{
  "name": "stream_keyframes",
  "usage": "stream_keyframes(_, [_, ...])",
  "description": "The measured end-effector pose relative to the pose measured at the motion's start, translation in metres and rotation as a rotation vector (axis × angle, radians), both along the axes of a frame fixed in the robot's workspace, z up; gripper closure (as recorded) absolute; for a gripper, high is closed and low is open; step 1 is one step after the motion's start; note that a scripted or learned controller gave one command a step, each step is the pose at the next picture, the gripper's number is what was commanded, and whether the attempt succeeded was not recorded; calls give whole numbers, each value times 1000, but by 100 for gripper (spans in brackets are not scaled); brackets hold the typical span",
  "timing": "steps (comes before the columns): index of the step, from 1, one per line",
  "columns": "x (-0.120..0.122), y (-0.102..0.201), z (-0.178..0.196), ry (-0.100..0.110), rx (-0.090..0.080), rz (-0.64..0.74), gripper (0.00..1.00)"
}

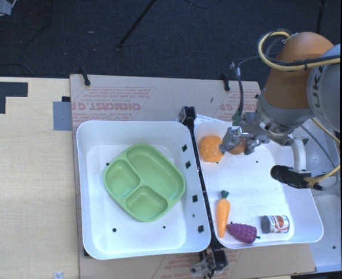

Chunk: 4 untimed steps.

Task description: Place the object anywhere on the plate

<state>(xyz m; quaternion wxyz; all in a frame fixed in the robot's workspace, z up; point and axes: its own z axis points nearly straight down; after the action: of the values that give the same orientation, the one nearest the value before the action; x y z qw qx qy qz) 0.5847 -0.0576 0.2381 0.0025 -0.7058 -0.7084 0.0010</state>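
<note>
The gripper [238,139] hangs over the far left part of the right bin [310,228], its grey fingers pointing down toward the bin floor; whether they are spread or closed cannot be told from this slant. Just beside it on the left sits a round orange fruit [209,147], close to the bin's far left corner, and a second orange piece [237,149] shows partly beneath the fingers, too hidden to say whether it is gripped. Along the near edge of the same bin lie a toy carrot [222,214], its long axis running far to near with the green top toward the far side, a purple grape bunch [242,232] and a small can [275,224] on its side. The green divided plate [144,182] rests in the middle of the left bin [89,225].
</note>
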Motion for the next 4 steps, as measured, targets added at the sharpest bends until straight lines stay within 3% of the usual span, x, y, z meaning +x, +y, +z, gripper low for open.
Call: stream_keyframes(4, [29,201,-30,-1,-1,1,100])
